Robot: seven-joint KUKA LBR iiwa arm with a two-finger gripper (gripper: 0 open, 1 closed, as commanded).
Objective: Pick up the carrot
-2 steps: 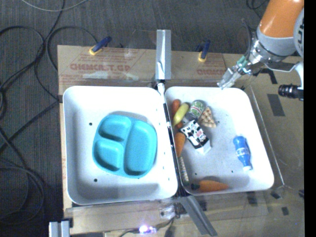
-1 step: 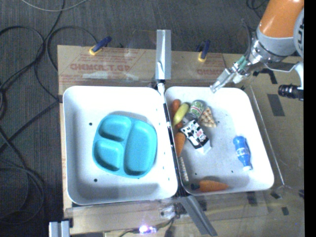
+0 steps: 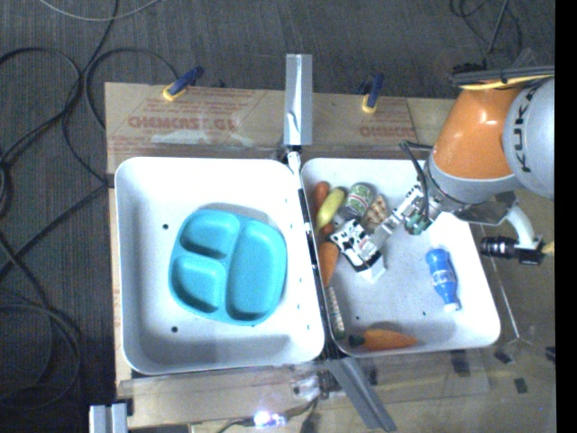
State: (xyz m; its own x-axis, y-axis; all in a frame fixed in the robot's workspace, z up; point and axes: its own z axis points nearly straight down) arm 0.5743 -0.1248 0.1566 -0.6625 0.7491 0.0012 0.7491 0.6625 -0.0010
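1. One end effector [image 3: 355, 244] hangs low in the right bin [image 3: 478, 332], near that bin's left wall; it is black and white, and I cannot tell how it is set or whether anything sits in it.
2. A carrot [image 3: 328, 262] lies just left of the end effector, along the bin's left wall, its orange body running up and down the view. It looks to be touching or nearly touching the end effector's side; I cannot tell which.
3. Just above the end effector lies a cluster: a small orange piece [image 3: 322, 193] at the wall, a yellow banana-like item [image 3: 330, 207] beside it, and a green-topped can [image 3: 360, 198] to their right.
4. A second carrot [image 3: 389, 339] lies along the bin's near edge, well apart from the end effector, with its dark green end pointing left.
5. A blue bottle [image 3: 441, 277] lies on the bin floor to the right of the end effector, apart from everything else.
6. The arm [image 3: 487, 147], orange above the wrist, slants in from the upper right.
7. The left bin [image 3: 144, 323] holds a blue divided tray [image 3: 231, 264].
8. Both bins rest on the table [image 3: 225, 124], where two clamps [image 3: 182, 83] grip its far edge.
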